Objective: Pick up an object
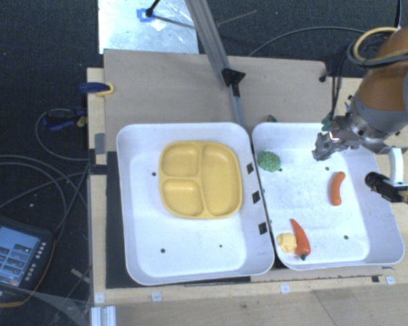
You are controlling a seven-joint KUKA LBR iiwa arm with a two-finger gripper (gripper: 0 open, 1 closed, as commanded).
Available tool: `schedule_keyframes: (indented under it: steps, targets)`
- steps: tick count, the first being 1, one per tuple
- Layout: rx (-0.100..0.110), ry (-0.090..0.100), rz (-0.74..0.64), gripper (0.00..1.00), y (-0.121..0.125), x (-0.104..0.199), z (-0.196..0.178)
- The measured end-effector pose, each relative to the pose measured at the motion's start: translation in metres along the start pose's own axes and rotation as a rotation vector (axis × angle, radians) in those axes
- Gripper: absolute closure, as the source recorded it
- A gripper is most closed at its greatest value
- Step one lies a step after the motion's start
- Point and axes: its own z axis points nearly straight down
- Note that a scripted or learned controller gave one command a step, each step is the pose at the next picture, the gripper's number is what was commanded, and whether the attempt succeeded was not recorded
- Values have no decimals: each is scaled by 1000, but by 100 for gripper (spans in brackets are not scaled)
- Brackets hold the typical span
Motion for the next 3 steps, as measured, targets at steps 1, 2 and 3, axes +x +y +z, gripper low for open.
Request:
schedule_keyframes:
  steps: [1,2,3]
  targets:
    - [-1,0,-1,100,2,0,-47]
    - [5,2,-5,100,6,52,-35]
    - [6,3,-5,100,5,102,-25]
